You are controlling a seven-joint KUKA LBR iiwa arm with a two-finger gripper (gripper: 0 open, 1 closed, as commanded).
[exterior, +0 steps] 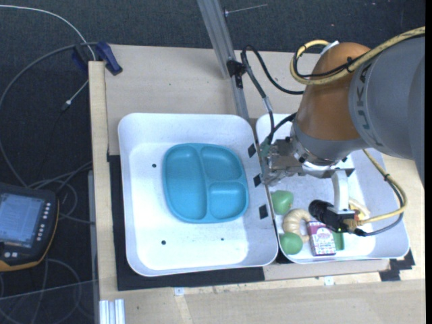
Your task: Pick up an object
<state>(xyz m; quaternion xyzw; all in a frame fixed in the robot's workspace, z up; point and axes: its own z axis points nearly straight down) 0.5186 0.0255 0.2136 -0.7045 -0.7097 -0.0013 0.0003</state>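
I see a blue divided plate (204,182) flat mid left bin (138,181), and at the right bin (386,241)'s seven o'clock a green lump (282,200), beige curl (295,219), green ball (291,243) and pink carton (322,239).

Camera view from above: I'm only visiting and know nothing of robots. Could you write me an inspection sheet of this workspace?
Surface: wooden bench bearing a white left bin and a white right bin.
Job's things: in the right bin, a green fruit, a green ball, a cream piece and a purple carton, clustered at its front left.
Clutter: a blue divided plate in the left bin.
Grippers: the tool hangs at the right bin's left edge, close by the green fruit.
Cables: a black cable beside the metal pole; thin pale cables on the dark floor.
Surroundings: a blue clamp at the bench corner; a handheld screen unit at left.
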